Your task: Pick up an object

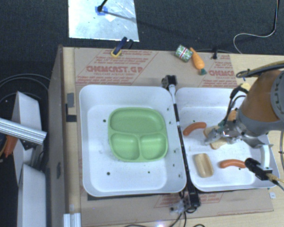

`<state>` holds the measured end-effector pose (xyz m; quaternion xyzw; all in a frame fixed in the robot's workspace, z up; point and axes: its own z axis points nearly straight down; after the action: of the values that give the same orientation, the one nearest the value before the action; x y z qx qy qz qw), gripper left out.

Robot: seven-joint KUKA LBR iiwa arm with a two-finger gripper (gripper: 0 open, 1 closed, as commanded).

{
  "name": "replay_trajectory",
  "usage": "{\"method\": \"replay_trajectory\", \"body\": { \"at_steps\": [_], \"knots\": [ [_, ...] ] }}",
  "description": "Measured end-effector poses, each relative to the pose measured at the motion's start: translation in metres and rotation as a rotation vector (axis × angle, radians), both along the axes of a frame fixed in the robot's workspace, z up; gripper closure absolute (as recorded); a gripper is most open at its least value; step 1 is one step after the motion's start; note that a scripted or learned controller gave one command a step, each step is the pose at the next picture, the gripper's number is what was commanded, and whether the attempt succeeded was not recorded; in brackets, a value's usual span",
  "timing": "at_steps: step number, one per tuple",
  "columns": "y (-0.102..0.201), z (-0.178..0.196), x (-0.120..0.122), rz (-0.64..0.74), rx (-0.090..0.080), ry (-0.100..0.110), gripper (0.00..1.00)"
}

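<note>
reaching into the right bin (199, 96), the gripper (217, 135) sits low over a tan piece (217, 144); its grip state cannot be told. next, a secure hold, then a lift.

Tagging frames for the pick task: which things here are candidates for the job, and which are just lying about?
Job:
gripper, low in the right bin
tan piece at the gripper
upper sausage
lower sausage
bun

Lying about:
green divided tray, left bin
toy carrot and small can on the board behind the bins
</note>
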<state>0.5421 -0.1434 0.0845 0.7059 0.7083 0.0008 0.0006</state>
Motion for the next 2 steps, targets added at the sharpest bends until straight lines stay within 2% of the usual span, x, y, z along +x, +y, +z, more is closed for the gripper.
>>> {"method": "replay_trajectory", "body": {
  "at_steps": [1, 2],
  "knots": [
    [-0.052, 0.001, 0.076, 0.0, -0.002, -0.001, 0.0],
    [-0.034, 0.049, 0.1, 0.002, -0.001, -0.003, 0.0]
  ]
}}
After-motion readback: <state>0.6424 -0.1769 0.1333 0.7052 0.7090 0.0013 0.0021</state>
